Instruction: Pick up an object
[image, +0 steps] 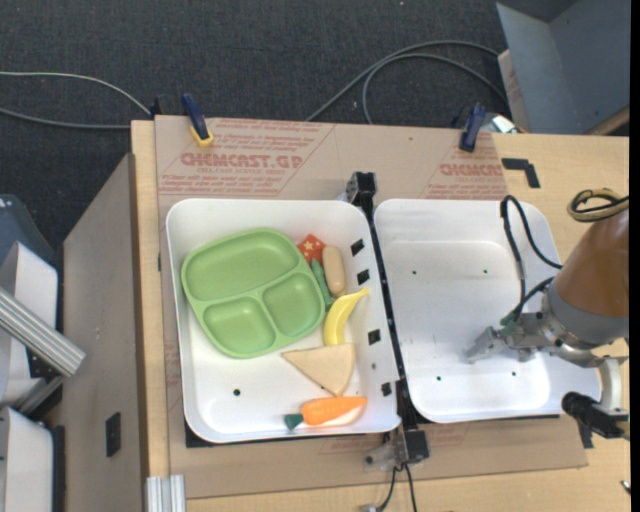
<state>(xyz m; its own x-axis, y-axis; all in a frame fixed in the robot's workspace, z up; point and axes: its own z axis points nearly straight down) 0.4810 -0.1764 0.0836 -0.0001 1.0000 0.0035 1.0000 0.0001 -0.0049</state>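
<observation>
Brown cardboard covers the counter (300, 150) under two white bins. Inside the left bin (190, 400) lie a green divided plate (250, 290), a sausage (333, 268), a banana (342, 314), a tan wedge (325, 365) and a carrot (333, 409). Over the right bin (440, 400) hangs the gripper (480, 346), fingers narrow, holding nothing.

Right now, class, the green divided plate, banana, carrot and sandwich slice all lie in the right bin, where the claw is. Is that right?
Not quite. The camera view shows the green divided plate, banana, carrot and sandwich slice in the left bin. The claw is over the right bin.
</observation>
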